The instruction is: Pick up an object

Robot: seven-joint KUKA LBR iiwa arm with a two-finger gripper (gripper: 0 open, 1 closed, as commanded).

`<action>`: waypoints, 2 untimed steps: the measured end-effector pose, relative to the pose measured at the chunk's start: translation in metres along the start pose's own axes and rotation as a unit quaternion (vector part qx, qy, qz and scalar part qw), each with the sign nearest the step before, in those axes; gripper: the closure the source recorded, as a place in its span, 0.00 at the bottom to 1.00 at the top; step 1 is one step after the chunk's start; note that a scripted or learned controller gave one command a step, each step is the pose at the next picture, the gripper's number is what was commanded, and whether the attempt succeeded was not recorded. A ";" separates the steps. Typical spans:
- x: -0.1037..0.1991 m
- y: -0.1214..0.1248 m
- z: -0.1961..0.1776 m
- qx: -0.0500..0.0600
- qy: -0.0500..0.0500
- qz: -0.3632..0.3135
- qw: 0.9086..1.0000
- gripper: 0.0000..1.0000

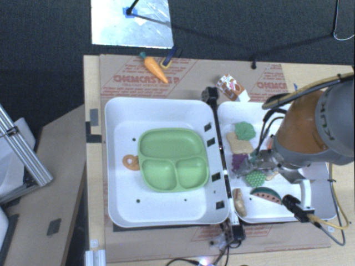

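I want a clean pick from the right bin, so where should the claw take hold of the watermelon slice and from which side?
Grip the watermelon slice across its narrow width near the middle, coming straight down from above. It looks to lie flat on the right bin floor, long and thin, so its two long edges probably give the shortest span. The green dotted piece sits close above it, so keep the fingers low and narrow.

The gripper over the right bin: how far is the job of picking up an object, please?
Done: the arm has reached into the right bin, and the gripper sits low among the toy food, beside the purple grapes and the green dotted piece. In hand: nothing can be seen between its fingers. Left: to grasp one object and lift it. The green tray in the left bin lies untouched.
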State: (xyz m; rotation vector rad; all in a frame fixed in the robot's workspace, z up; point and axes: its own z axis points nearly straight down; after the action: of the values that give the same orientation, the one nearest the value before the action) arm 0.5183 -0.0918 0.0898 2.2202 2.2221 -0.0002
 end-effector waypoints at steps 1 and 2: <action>0.000 0.001 -0.013 -0.002 0.000 -0.001 1.000 1.00; -0.004 -0.004 -0.073 -0.003 0.000 -0.001 1.000 1.00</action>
State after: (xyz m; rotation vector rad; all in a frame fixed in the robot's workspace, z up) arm 0.5141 -0.0957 0.1625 2.2147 2.2203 0.0058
